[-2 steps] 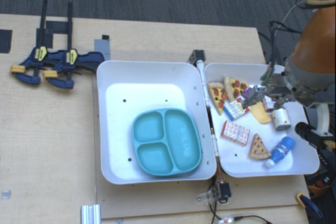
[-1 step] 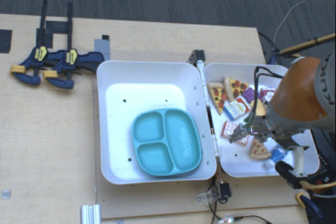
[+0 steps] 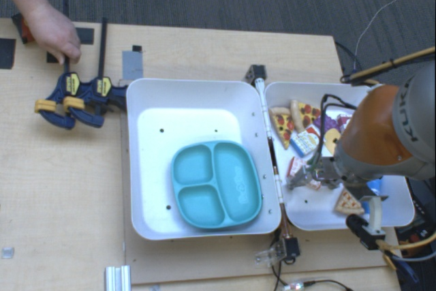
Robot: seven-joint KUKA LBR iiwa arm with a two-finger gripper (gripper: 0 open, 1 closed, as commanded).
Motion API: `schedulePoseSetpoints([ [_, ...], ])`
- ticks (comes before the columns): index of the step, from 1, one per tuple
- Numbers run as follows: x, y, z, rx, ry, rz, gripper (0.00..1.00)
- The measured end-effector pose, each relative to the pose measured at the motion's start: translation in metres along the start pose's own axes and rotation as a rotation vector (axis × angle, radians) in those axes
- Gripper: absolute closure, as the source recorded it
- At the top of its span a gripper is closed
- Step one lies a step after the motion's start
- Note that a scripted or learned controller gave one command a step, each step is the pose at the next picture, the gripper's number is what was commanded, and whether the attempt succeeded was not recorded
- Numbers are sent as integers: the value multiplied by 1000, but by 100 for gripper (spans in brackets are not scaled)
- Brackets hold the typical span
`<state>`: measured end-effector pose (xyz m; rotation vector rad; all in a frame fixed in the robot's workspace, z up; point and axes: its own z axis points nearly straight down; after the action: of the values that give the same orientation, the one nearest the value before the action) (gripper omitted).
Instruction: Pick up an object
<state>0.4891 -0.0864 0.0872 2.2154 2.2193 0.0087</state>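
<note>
- Gripper [image 3: 304,177]: low inside the right bin [image 3: 402,215], near that bin's left wall. Jaws blurred and partly under the wrist; cannot tell whether wide, narrow, or closed on anything.
- Arm [image 3: 381,129]: grey with an orange band, enters from the right and covers the middle and right part of the right bin.
- Toy food, all placed relative to the right bin:
  - pizza slice [image 3: 281,122] in the upper left corner, flat on the floor.
  - small white packet [image 3: 304,142] just below the pizza slice, just above the gripper.
  - purple piece [image 3: 335,123] near the upper middle, partly behind a black cable.
  - second triangular slice [image 3: 349,203] near the lower edge, just right of the gripper, half hidden by the arm.
- Left bin [image 3: 146,146]: touches the right bin along its left wall. A blue divided plate [image 3: 216,183] with three compartments lies in its lower right part.
- Bench [image 3: 61,201], well left of the right bin: blue and yellow clamps [image 3: 75,103] lie beyond the left bin's upper left corner.
- A person's hand [image 3: 54,34] rests at the top of the clamps, touching them.
</note>
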Motion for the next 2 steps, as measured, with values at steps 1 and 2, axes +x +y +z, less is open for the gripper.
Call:
schedulePoseSetpoints([
  [1, 0, 2, -12, -7, -1, 0, 100],
  [2, 90, 51, -97, 5, 2, -4, 100],
])
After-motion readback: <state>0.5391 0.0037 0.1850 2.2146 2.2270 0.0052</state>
